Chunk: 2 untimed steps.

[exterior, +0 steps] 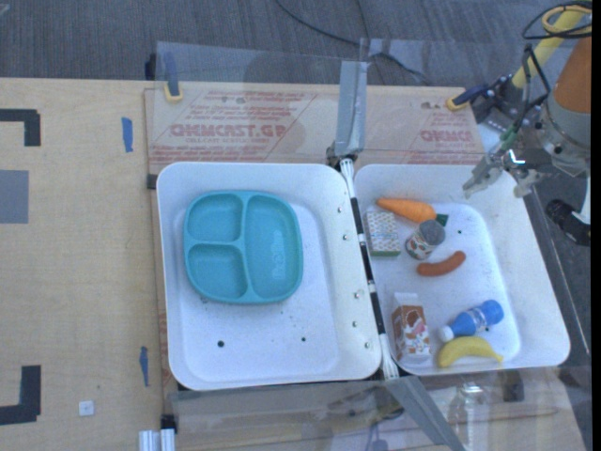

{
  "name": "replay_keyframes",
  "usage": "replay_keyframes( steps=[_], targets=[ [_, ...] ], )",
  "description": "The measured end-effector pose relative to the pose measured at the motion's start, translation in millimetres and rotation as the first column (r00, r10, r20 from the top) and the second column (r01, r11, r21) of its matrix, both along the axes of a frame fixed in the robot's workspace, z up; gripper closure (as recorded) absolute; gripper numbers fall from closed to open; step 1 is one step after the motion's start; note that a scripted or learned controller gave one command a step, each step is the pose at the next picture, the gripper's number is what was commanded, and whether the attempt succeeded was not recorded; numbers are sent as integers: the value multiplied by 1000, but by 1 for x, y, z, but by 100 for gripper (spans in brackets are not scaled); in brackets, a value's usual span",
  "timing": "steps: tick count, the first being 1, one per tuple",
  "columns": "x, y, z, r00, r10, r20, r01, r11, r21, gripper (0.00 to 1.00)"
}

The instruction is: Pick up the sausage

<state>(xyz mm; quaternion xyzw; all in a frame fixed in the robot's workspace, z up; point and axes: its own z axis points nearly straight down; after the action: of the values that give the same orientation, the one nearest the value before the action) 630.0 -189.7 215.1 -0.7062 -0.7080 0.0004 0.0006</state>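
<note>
Nearest the camera, along the near edge of the right-hand shallow white bin (540, 280), lie a curved yellow toy banana (470, 350), a small blue-and-white bottle (474, 320) on its side just beyond it, and a brown-and-white carton (410, 332) to their left. Mid-bin rests the short reddish-brown sausage (440, 264), the object to be picked; it lies on the bin floor, slightly tilted, with a small round jar with a dark lid (426, 240) just beside its far-left end and open white floor on its right and near sides. Farther back are an orange carrot (407, 209) and a flat patterned packet (382, 232) against the dividing wall. The left-hand white bin (324, 327) holds 1 turquoise plastic plate with 3 compartments (243, 247). The two-finger gripper (498, 175) hangs above the far-right corner of the right bin, well apart from the sausage; its 2 fingers appear spread with a gap between them and nothing held. Progress is judged to be at the start: no contact made, so approach, descent, closure and lift all remain. Clearance is judged best from the right, where bare floor separates the sausage from the bin's right wall; the jar on the left leaves little margin, so a closure across the sausage's middle or right end seems safer.
</note>
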Motion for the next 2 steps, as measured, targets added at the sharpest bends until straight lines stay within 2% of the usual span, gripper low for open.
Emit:
replay_keyframes(
  steps=[1, 2],
  targets=[
    [4, 27, -128, 990, 142, 6, -142, 990, -3, 0],
    [-40, 50, -127, 996, 84, 6, -84, 996, -1, 0]
  ],
)
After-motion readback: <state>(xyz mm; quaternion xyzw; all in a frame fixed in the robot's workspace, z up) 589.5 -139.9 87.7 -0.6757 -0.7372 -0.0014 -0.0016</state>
